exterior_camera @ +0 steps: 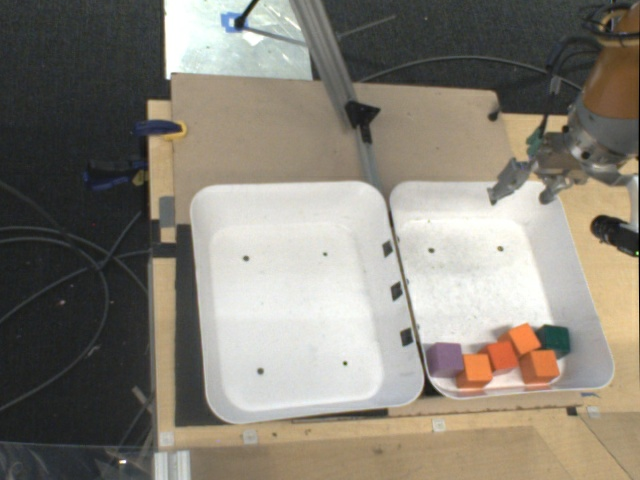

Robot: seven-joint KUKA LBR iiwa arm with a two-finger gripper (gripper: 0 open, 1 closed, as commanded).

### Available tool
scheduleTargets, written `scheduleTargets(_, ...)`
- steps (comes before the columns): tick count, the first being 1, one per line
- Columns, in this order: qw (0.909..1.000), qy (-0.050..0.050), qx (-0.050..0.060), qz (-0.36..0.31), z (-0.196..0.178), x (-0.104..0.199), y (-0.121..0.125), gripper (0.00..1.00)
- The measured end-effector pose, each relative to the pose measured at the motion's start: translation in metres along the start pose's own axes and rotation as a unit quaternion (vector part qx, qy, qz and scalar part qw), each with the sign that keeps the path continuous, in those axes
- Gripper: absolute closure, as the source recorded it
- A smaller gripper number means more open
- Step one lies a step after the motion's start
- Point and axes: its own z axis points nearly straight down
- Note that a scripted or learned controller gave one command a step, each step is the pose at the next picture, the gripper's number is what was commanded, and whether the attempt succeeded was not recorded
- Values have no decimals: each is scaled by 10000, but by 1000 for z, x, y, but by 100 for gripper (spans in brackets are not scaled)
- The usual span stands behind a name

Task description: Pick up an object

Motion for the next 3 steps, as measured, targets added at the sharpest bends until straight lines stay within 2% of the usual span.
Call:
scheduleTargets(1,10000,-8,-21,-18,-12,0,1,100)
scheduleTargets(2,10000,10,18,5,8,18,-25,100)
scheduleTargets(3,10000,4,-1,16,6,17,-23,0)
